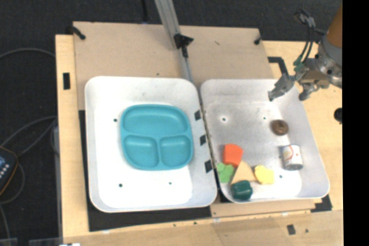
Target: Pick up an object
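1. Risk lies in the cluster near the right bin (253,98)'s front rim: orange block (233,154), green piece (225,171), tan wedge (244,171), yellow piece (264,174) and dark green piece (242,189) touch or crowd, so a descent there could shove neighbours instead of seizing one
2. Pincer (291,87) hovers over the bin's far right corner, prongs spread, holding nothing
3. Small can (291,156) lies tipped beside the bin's right wall, long axis roughly across the bin; it could roll. Brown disc (279,127) sits apart, rounder and flat
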`<state>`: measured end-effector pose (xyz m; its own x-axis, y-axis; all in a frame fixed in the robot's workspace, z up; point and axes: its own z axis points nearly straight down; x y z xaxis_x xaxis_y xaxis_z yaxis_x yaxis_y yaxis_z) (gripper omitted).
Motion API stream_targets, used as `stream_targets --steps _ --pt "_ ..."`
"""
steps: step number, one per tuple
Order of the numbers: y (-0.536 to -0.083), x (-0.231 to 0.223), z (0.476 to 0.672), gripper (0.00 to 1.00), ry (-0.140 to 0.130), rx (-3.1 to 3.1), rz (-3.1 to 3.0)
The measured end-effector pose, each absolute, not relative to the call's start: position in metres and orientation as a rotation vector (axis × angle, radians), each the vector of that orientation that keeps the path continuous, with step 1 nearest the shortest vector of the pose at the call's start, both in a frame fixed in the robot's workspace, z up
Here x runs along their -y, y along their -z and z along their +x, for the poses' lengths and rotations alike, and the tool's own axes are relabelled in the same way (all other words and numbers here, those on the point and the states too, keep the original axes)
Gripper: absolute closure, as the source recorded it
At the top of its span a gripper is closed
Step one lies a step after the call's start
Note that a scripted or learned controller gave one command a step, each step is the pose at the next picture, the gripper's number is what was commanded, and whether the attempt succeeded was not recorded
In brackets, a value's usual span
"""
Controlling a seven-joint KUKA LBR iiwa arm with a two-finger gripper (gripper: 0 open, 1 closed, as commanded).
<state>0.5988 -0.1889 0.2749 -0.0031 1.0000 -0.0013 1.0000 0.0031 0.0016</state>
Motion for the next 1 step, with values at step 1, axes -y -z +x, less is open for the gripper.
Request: stream_targets --steps 1 --pt "-0.2750 0.1890 0.5988 0.00 0.000 -2.224 2.216"
